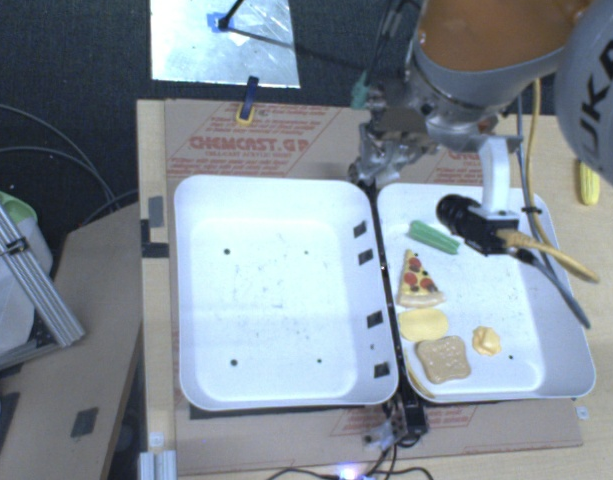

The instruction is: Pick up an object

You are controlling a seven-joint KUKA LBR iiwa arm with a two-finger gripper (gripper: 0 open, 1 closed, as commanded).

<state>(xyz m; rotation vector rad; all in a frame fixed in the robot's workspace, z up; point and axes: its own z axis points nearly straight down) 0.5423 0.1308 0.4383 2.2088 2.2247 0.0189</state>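
Altogether, right bin (561, 368) holds six objects: pizza slice (419, 278), green stick (432, 236), others.

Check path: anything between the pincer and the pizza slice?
Nothing visible. The pincer sits over the far end of the divider between the bins; the pizza slice lies nearer the camera in the right bin. The green stick lies just off that line.

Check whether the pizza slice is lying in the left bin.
No, the pizza slice lies in the right bin, just beside the divider between the two bins.
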